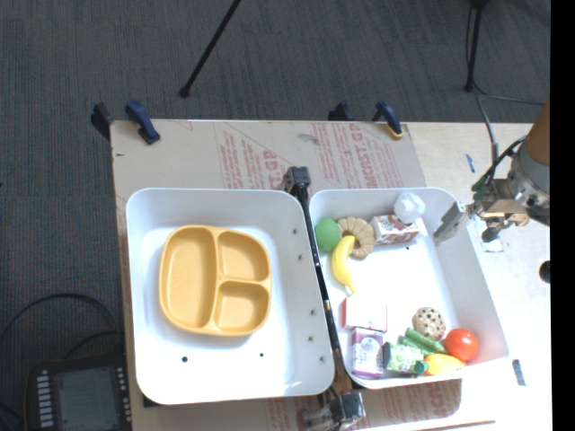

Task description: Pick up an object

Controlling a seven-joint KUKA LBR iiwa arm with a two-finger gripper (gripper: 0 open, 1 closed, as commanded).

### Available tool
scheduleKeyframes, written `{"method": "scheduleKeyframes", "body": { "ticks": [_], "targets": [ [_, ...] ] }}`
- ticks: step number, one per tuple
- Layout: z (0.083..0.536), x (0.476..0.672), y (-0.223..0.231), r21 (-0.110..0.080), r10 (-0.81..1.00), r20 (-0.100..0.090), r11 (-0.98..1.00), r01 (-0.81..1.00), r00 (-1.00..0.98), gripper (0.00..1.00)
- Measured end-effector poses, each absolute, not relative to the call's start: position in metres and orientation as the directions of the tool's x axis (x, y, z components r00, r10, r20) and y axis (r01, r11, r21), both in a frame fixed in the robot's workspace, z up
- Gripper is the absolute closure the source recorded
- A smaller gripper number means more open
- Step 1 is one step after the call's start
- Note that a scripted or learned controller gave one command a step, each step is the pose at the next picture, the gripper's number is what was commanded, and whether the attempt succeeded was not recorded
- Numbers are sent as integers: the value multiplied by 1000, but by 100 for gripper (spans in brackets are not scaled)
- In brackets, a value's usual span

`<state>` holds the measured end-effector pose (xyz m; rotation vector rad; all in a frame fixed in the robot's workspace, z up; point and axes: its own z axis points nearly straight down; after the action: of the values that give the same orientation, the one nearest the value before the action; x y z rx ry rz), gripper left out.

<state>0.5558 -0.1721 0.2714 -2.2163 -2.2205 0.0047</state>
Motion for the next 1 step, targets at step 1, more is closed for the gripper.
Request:
{"method": "scheduleKeyframes", "body": {
  "ticks": [1],
  "targets": [
    [127, 612, -165, -11, 1000, 4, 2, 1000, -2, 0]
  ]
}}
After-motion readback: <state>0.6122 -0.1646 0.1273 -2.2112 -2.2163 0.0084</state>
